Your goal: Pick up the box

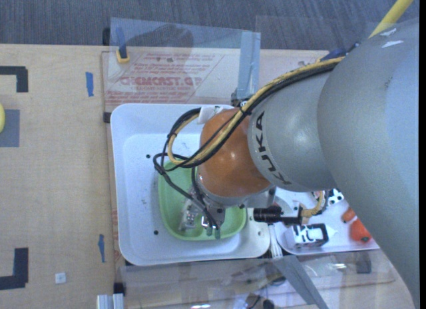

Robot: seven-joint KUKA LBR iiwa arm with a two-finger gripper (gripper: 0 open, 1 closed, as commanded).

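We see a pale wood worktop (53,194) with blue tape marks, grey carpet beyond it. In the left bin (130,168) lies a green box (172,218), tilted, with the pincer (203,224) low over its right half; we cannot tell its finger state. "KUKA" reads along the arm (319,128).

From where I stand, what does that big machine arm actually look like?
The thick, smooth grey metal arm carries dark letters "KUKA" on its side. A glossy, rounded orange band sits above the wrist. Yellow and black cables run along the arm and loop around that band. Below it hangs a small metallic two-finger gripper.
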